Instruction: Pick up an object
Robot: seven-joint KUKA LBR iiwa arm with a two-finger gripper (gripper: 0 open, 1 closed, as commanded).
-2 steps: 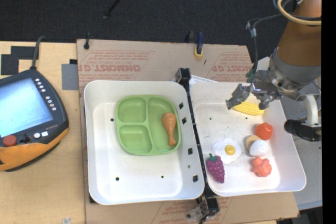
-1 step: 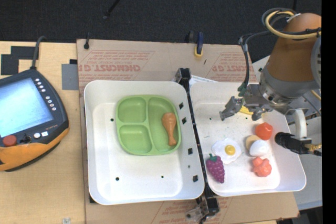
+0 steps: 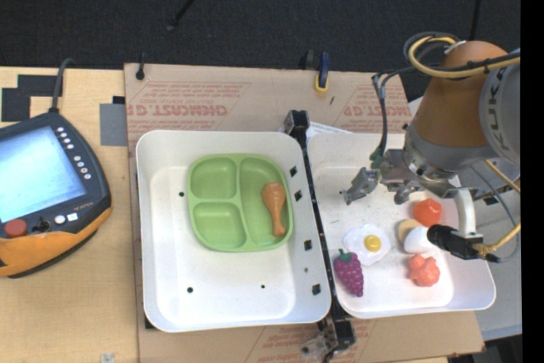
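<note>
The grey end effector [image 3: 361, 185] hovers low over the right-hand shallow white bin [image 3: 476, 293] — whether it is parted or closed cannot be told. Nearby lie a toy fried egg [image 3: 368, 243], purple plastic grapes [image 3: 349, 271] and a red tomato [image 3: 427, 210] — none gripped.

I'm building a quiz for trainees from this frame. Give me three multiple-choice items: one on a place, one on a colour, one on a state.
1. Where is the drumstick?
A. right bin
B. on the green tray
C. on the bench

2. What colour are the grapes?
A. purple
B. yellow
C. green

3. How does the fried egg lie?
A. held by the gripper
B. on the tray
C. loose on the bin floor

Answers: 1 B, it rests in a compartment of the tray; 2 A, the cluster is purple; 3 C, it lies in the right bin, apart from the gripper.
</note>
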